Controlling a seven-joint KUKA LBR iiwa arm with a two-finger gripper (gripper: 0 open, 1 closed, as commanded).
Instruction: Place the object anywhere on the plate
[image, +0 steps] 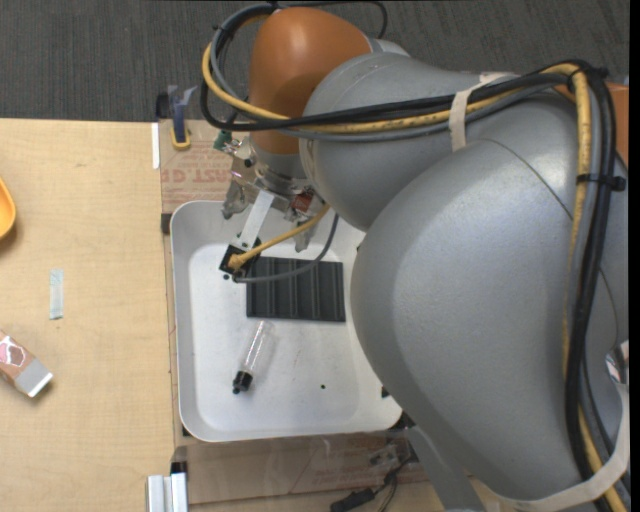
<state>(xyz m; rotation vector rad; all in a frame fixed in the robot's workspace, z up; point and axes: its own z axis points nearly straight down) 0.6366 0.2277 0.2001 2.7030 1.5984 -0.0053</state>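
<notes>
Where the grey arm (480, 270) fills the right half of the frame, its orange band (300, 60) sits at upper centre and the end effector (270, 205) hangs below it over the top edge of a white bin (200, 400); whether it is wide or narrow cannot be told, since the wrist and cables hide it. A yellow cable (275, 238) runs down from the wrist to a small black part at the bin's upper left. In the bin, just below the end effector, lies a dark ribbed slab (297, 290), flat on the floor. Below it and near its lower left corner lies a clear tube (250, 355) with a black tip, slanting down to the left, apart from the slab. A tiny dark speck (322, 387) sits on the bin floor lower right of the tube. The bin rests against a tan worktop (90, 420) that takes up the left of the frame. On that surface, at the far left edge, an orange rim (5, 210) peeks in; a small pale strip (56, 294) lies left of centre, and a brown and white block (22, 366) lies at the lower left. Black and yellow cables (590, 200) run along the arm at right.
</notes>
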